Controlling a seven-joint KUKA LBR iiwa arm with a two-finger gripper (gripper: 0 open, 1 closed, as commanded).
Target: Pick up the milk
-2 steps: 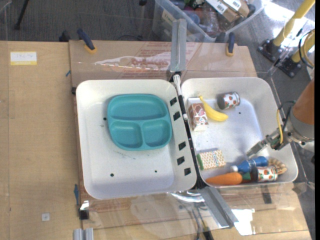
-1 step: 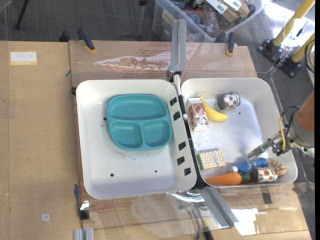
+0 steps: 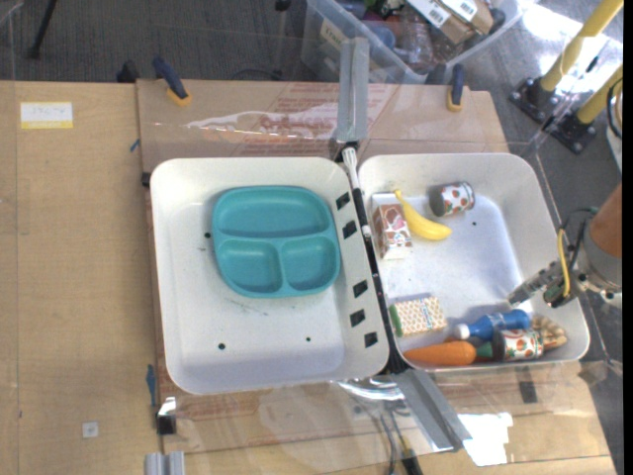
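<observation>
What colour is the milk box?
The milk carton looks white with red markings, seen in the camera view.

Arm [image 3: 605, 250] enters from the camera view's right edge, mostly cropped; just the wrist end shows. It's dark and blurred, with a yellow cable looped along its left side. Gripper [image 3: 539, 287] sticks out from the wrist toward lower-left, tilted down at a shallow slant rather than vertical. The tip is a thin dark wedge. Can't resolve separate fingers at this size, so the jaw gap is unreadable. Nothing visible clamped at the tip. Wrist body sits up and right of the tip, and the rest of the arm runs on up and right from there, out of frame.
</observation>
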